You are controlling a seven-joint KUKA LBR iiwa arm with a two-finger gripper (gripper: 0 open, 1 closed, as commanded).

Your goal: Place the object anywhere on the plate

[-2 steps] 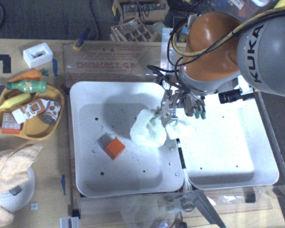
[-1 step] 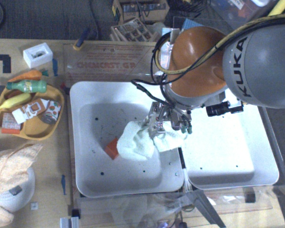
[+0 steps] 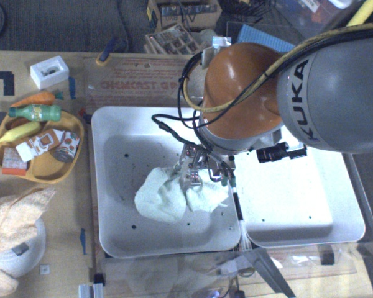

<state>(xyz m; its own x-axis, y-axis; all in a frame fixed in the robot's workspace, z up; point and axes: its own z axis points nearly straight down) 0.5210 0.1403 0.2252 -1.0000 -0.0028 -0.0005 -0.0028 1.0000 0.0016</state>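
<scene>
Pale mint-white and crumpled, the cloth (image 3: 174, 194) lies in soft folds on the floor of the left bin (image 3: 112, 166), toward its right wall. From the camera view, the gripper (image 3: 199, 172) hangs right over the cloth's upper edge, its metal parts close to or touching the fabric; whether it is open, closed or pinching the cloth cannot be told, since the orange band (image 3: 239, 95) and the grey arm (image 3: 336, 98) cover much of it. Two shallow white bins stand side by side: the left one holds the single cloth, and the right bin (image 3: 298, 210) sits touching it. On the bench to the left, one yellow bowl (image 3: 43, 169) holds a green bottle (image 3: 36, 112), a banana (image 3: 15, 132) and small packets
</scene>
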